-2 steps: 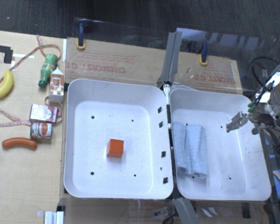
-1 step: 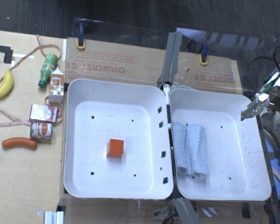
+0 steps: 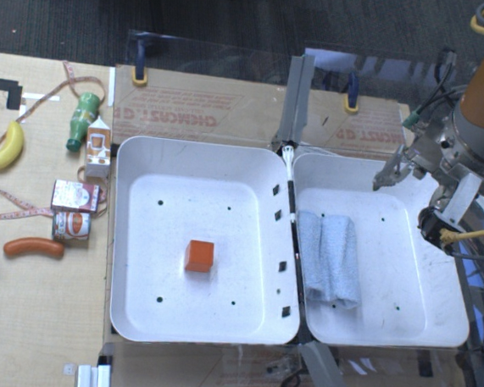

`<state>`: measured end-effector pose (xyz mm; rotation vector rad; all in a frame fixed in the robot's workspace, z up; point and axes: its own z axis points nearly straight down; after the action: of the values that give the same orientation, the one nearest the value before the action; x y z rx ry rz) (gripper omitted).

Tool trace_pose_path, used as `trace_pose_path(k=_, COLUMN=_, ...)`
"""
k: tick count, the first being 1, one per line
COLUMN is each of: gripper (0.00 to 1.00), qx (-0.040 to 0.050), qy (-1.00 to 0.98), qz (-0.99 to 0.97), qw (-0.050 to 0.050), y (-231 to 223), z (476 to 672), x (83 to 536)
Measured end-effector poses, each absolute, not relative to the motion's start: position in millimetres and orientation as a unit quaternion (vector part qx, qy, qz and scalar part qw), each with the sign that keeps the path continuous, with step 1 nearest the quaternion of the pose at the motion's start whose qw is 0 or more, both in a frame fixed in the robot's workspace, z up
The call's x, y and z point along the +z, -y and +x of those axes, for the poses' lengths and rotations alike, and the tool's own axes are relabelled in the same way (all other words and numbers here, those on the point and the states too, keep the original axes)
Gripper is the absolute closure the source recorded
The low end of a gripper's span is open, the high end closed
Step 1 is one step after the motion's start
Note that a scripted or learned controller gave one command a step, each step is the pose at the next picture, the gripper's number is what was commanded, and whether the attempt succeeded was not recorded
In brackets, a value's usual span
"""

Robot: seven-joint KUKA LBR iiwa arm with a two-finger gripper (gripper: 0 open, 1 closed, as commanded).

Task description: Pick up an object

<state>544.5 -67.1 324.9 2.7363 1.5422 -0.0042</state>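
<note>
- Bench (image 3: 19, 295): tan top, well left of the jaws; carries 2 white bins side by side w/ a grey divider bar btwn them.
- Left bin (image 3: 129, 305): 1 orange-red block (image 3: 200, 256) near its middle, far left of and below the jaws, apart from every wall. Open floor all round it.
- Right bin (image 3: 400, 323): 1 folded light-blue cloth (image 3: 329, 258), lower left of the jaws, lying close to the divider side. Bare floor to its right and toward the near rim.
- Arm: orange band at top right, partly cut off by the frame edge; cables hang round the wrist.
- Jaws (image 3: 395, 173): over the right bin's far right corner, just inside the back rim. Small and dark vs clutter; can't tell how far apart they stand or whether anything is in them.
- Loose items far left on the bench: 1 banana (image 3: 5, 147), 1 green bottle (image 3: 82, 118), 1 sausage (image 3: 34, 247), 1 can (image 3: 72, 226), 2 small cartons; a carrot and a green dish are cut off by the left edge.
</note>
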Motion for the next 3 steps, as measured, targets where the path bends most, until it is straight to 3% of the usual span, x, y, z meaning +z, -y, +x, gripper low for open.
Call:
trace_pose_path(k=1, gripper=0.00, qx=-0.0027, qy=-0.336, qz=0.942, qw=-0.001, y=103.1, z=524.9, x=264.3)
trace_pose_path(k=2, gripper=0.00, qx=-0.0012, qy=-0.412, qz=0.911, qw=0.001, y=153.3, z=511.1, x=289.5)
trace_pose_path(k=3, gripper=0.00, qx=-0.0020, qy=-0.236, qz=0.972, qw=0.000, y=157.5, z=506.7, x=331.0)
